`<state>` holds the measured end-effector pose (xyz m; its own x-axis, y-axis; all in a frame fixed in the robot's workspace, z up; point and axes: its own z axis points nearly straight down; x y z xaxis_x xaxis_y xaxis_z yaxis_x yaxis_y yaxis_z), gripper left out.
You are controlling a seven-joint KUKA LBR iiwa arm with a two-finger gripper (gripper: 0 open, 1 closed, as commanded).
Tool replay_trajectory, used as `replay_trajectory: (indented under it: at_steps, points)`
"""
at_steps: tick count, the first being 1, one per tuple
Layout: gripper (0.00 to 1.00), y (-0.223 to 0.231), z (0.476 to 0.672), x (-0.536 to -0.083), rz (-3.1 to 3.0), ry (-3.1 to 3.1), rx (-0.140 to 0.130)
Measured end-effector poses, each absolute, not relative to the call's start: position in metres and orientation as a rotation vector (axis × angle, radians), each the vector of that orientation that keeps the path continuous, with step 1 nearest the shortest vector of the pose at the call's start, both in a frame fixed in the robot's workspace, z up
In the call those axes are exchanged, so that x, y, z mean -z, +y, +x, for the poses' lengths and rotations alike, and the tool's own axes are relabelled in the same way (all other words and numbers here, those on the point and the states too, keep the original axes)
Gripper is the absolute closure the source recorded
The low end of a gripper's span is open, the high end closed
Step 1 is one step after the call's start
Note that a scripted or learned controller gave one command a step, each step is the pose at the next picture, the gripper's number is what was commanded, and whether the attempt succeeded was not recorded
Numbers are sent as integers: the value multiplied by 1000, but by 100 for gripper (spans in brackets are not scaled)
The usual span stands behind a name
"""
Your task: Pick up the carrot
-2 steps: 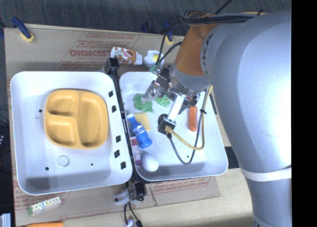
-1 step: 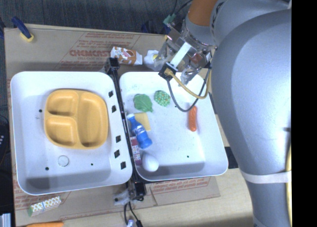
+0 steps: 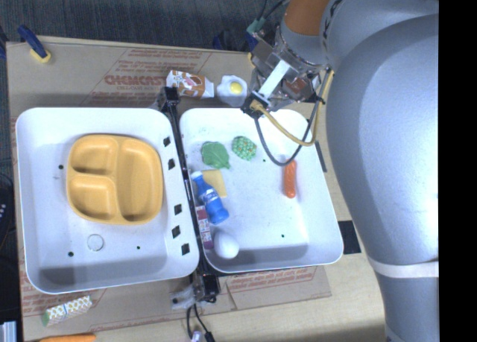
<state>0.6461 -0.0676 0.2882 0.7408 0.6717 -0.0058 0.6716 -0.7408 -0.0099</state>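
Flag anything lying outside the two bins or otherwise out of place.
Several things lie outside the bins. A small carton and a fried-egg toy sit on the cardboard behind the right bin. A patterned wrapper lies in front of the left bin. The carrot rests properly inside the right bin.

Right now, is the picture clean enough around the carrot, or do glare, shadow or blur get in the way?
Camera view: the carrot is sharp and evenly lit against the white right bin, with no glare on it. A looping cable casts a thin shadow just beside it. The tool looks slightly soft, its tip hard to read. The arm's grey bulk blocks the bench at right.
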Motion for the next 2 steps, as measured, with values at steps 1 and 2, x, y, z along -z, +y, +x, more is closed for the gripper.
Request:
replay_trajectory:
  at_steps: [1,2]
  points:
    - [100,-113,632,-332,-2990,-954,-4]
    - [100,-150,645,-317,-3044,-769,-5]
